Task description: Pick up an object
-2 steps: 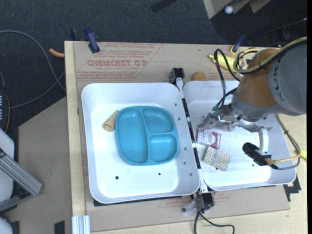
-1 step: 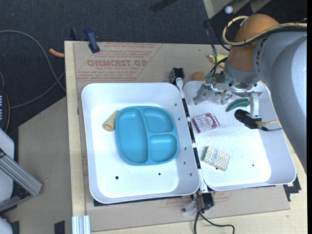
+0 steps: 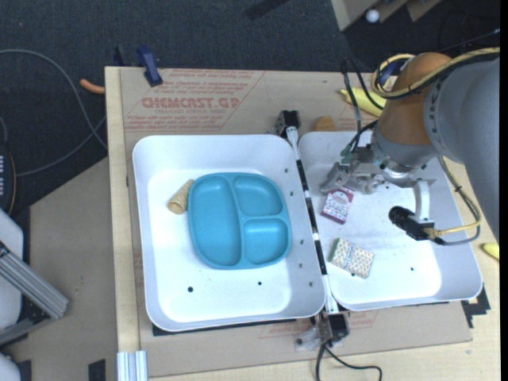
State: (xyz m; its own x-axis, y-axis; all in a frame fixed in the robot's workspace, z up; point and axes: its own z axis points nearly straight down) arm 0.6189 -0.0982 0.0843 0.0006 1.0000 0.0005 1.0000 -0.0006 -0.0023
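My pincer (image 3: 343,182) hangs low in the right bin (image 3: 444,280), near its upper-left part; can't tell how it stands, too small and cluttered from this angle. Just below it, w/ the metal tips about at its top edge, lies a small pink-and-white packet (image 3: 337,206), flat on the bin floor. Contact or not, can't tell. Further down the same bin, a patterned green-and-white pouch (image 3: 352,258) lies flat, apart from the packet. My arm (image 3: 444,109) comes in from the right, orange band above the wrist, w/ a yellow cable (image 3: 456,230) looping over the bin.

Left bin (image 3: 159,284) carries a blue divided tray (image 3: 238,218), 3 compartments, roughly centred. A tan cone-shaped piece (image 3: 180,198) touches the tray's left rim. Both bins sit side by side on the counter (image 3: 131,109), atop printed cardboard.
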